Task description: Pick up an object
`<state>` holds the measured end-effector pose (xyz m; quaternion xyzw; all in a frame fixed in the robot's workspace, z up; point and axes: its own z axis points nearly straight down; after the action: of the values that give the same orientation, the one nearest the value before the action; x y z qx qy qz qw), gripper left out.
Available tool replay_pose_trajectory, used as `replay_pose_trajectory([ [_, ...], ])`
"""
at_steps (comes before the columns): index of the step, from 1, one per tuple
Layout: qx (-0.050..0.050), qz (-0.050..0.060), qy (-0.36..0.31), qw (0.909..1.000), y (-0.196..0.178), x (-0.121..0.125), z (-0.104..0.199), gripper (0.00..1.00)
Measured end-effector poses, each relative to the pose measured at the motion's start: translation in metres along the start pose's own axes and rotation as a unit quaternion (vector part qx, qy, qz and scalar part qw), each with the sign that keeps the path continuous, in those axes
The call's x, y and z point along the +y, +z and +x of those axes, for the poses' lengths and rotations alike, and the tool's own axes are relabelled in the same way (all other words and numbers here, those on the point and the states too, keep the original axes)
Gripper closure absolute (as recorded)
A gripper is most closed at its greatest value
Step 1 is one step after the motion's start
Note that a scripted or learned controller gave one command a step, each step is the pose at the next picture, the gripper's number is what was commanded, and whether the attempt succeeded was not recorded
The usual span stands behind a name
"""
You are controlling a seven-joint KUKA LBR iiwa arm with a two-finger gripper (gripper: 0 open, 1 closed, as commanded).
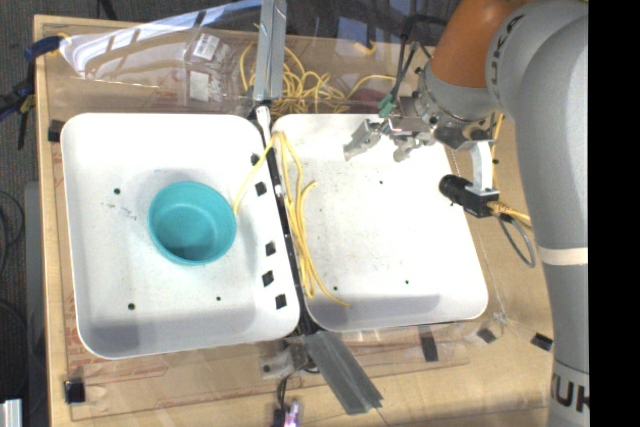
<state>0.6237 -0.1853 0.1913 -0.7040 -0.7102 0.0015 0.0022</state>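
A teal bowl [193, 222] sits upright in the left white bin [100, 315], slightly left of that bin's centre, its open mouth toward the overhead camera and nothing visible inside it. The right white bin [400, 255] beside it holds no loose object on its floor; yellow cords [300, 215] trail down its left side along the seam where the two bins meet, and one strand crosses into the left bin and touches the rim of the bowl. More of the same yellow cord lies tangled behind the bins, under a clear plastic sheet [170, 55] that rests on the wooden bench [180, 375]. The grey arm [550, 115], with its orange band [475, 30], reaches in from the right, and the gripper [385, 137] hovers over the back edge of the right bin, well apart from the bowl. Its metal fingers [358, 143] point toward the left; from this angle it cannot be told whether they stand wide or narrow, and nothing is seen between them. White letters at the arm's lower right are cut off by the frame's edge and cannot be read in full. A small printed label on the plastic sheet is too small to read. Dark dots mark both bin floors.
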Motion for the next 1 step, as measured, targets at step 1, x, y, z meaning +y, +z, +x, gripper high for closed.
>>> replay_pose_trajectory([
  [1,0.000,0.000,-0.024,0.9997,0.1005,-0.0247,0.0577,0.00],
])
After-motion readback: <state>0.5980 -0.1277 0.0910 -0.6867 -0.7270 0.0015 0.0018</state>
